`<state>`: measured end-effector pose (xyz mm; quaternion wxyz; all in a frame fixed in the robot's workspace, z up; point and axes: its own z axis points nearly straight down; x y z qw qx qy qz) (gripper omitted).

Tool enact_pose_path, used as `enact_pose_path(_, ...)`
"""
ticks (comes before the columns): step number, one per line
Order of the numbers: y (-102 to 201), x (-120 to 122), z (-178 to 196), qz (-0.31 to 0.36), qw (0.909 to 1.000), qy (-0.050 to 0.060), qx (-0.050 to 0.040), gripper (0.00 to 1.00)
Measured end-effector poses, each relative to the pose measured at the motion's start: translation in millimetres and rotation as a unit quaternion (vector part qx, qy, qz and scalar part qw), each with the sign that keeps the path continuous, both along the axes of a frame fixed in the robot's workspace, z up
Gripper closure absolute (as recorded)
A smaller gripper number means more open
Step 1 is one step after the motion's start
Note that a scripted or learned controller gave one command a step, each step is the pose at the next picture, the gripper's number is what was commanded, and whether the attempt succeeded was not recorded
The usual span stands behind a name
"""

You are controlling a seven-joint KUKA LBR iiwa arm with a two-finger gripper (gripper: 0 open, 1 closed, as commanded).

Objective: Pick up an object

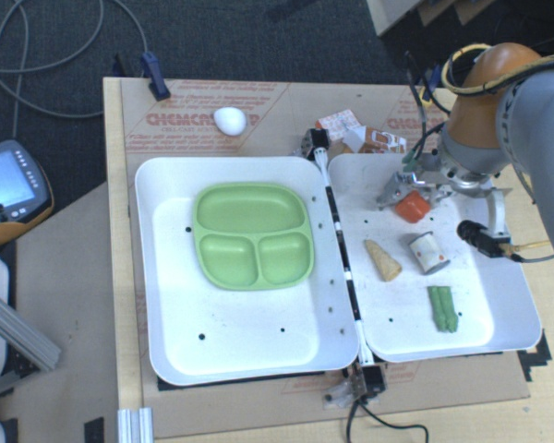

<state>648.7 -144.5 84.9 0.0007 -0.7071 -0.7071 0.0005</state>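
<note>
The jaws of the gripper [408, 192] sit over the orange-red object [411, 209] at the right bin's [508, 335] far end, apparently touching it from above; closure cannot be told.

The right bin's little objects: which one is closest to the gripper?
The orange-red object, right beneath the gripper. The tan wedge, grey-white cylinder and green piece lie farther off.
</note>
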Motion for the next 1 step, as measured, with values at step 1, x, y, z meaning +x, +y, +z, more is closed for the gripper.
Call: enact_pose_path(1, 0.0, 0.5, 10.2, 0.000, 1.0000, -0.001, -0.0006, 1.00)
